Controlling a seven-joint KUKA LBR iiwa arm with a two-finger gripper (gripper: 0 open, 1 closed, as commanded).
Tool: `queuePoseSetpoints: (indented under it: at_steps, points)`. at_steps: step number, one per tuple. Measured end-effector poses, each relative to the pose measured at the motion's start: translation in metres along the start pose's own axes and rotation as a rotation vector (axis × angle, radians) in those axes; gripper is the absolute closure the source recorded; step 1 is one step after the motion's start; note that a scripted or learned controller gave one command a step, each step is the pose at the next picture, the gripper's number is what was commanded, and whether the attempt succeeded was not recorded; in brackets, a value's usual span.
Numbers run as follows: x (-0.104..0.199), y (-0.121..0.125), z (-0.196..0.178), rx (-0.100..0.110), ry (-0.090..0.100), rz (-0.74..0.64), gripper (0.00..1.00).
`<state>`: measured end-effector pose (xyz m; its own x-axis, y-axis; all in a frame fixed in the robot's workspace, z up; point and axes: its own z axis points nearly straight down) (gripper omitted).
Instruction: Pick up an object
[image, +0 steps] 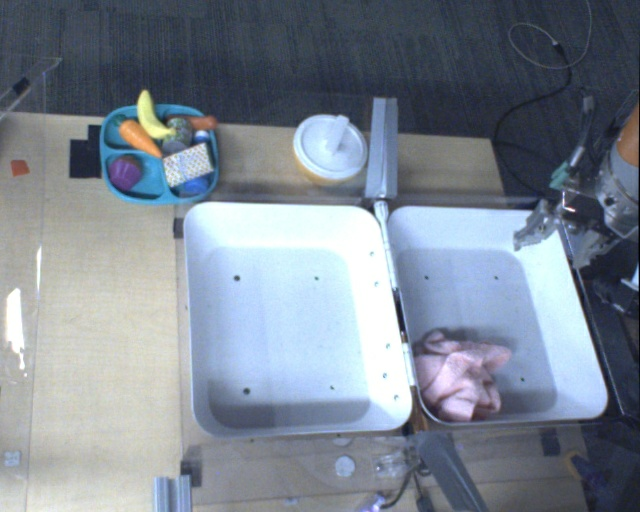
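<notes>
A crumpled pink cloth (460, 376) lies in the right bin (545, 300), against its front left corner. My gripper (540, 222) hangs over that bin's back right corner, well away from the cloth, up and to the right of it. Nothing shows in the gripper. The arm's wrist sits at the view's right edge behind it.
The left bin (210, 300) stands beside the right one, with a ridge between them. Behind the bins are a blue tray (112, 186) of toy food, a white lidded bowl (330, 148) and a grey metal post (382, 150). Cables run at the far right.
</notes>
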<state>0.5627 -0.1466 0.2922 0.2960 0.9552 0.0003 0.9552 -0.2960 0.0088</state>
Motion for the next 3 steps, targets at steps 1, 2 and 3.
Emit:
queuePoseSetpoints:
  at_steps: [1,2,3]
  points:
    - [-0.002,-0.076,0.109,0.007,0.001,-0.041,0.0]
    - [-0.021,-0.068,0.201,-0.008,0.003,-0.252,0.0]
    - [-0.02,-0.014,0.202,-0.008,0.001,-0.363,0.0]
